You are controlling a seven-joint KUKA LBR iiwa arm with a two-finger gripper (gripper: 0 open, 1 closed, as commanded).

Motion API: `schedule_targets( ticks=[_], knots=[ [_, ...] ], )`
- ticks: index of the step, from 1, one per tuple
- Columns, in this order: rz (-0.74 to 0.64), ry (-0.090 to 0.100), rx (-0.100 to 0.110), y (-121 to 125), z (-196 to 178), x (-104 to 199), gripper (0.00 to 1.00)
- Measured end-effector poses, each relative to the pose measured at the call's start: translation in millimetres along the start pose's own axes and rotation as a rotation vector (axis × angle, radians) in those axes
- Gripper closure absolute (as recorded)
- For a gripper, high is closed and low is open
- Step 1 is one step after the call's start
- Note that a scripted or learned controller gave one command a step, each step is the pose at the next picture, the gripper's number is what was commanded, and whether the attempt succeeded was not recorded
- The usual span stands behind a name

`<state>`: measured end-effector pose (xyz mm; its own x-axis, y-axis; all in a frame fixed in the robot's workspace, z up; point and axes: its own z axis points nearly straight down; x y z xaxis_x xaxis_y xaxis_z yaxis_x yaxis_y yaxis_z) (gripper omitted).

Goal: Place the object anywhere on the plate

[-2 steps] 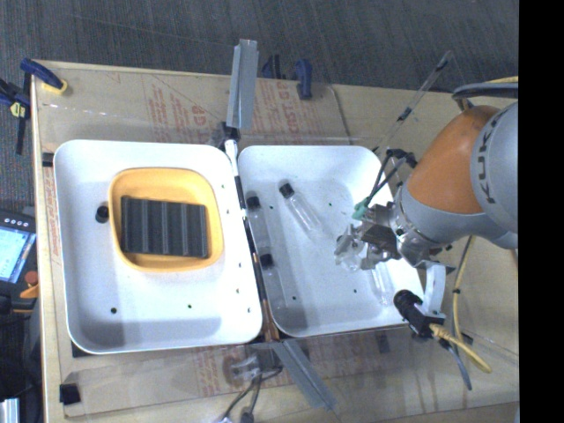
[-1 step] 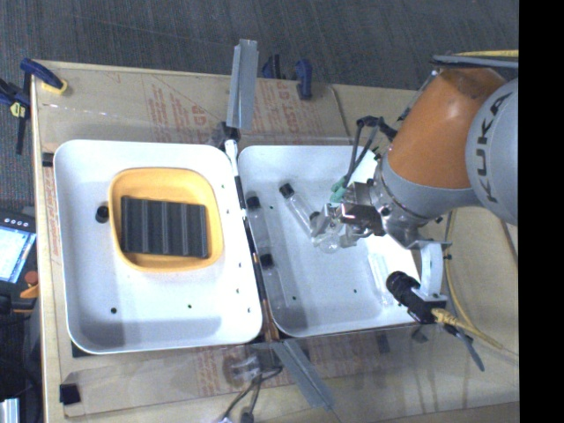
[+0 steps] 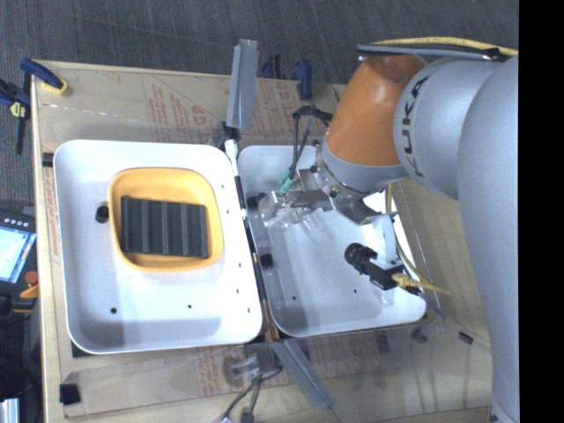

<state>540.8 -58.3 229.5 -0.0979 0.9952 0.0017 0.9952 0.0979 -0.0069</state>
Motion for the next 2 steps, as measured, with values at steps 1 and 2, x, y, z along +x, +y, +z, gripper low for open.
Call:
schedule_targets(
  ticks=[1,2],
  knots=[
    [-0.147,-0.001,-0.004,48.9,15.1,29.8,1.00],
    [-0.146,-0.002,-0.004,48.9,15.0,29.5,0.00]
  ],
)
